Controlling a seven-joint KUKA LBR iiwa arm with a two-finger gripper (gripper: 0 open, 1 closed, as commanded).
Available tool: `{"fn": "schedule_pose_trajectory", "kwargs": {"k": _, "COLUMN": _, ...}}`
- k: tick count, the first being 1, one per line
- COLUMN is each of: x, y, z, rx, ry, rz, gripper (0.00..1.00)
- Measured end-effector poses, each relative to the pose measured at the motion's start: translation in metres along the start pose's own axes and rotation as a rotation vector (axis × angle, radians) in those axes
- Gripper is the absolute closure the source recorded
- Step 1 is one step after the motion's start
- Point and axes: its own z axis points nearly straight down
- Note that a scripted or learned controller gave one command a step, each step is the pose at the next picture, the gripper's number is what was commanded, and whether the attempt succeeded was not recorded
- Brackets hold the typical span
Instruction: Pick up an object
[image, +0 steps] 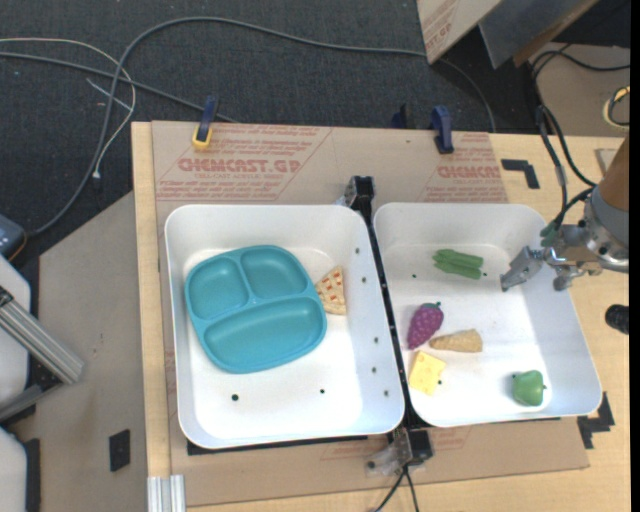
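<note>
**Arm hung over the right bin with nothing in its grasp**

The grey KUKA arm (612, 200) reached in from the right edge of the camera view, and its two-finger metal gripper (538, 270) hung over the upper right part of the shallow white right bin (570, 330). The two fingers stood apart, one pointing left and down toward the bin floor, the other nearer the bin's right wall, and no object lay between them.

Five toy foods lay in that bin. A long green plastic vegetable (458, 263) rested near the top, just left of the gripper and apart from it. Below it, near the bin's left wall, sat a purple bunch of plastic grapes (425, 322). A tan cone-shaped piece (457, 342) lay just to the right of the grapes, and a yellow wedge of toy cheese (427, 373) sat below both. A small green plastic pepper (528, 387) stood by itself in the lower right corner, well apart from the others.

The shallow white left bin (200, 400) bore a teal plastic plate with three compartments (256, 308). A small slice of toy pizza (333, 290) lay touching the plate's right edge.

Both bins sat side by side on a cardboard sheet (250, 160), which was fixed at its far edge by two blue clamps (441, 128).
</note>
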Motion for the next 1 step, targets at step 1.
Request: {"fn": "schedule_pose_trajectory", "kwargs": {"k": 1, "x": 0.0005, "y": 0.0034, "z": -0.0078, "rx": -0.014, "ry": -0.004, "rz": -0.004, "gripper": 0.0}}
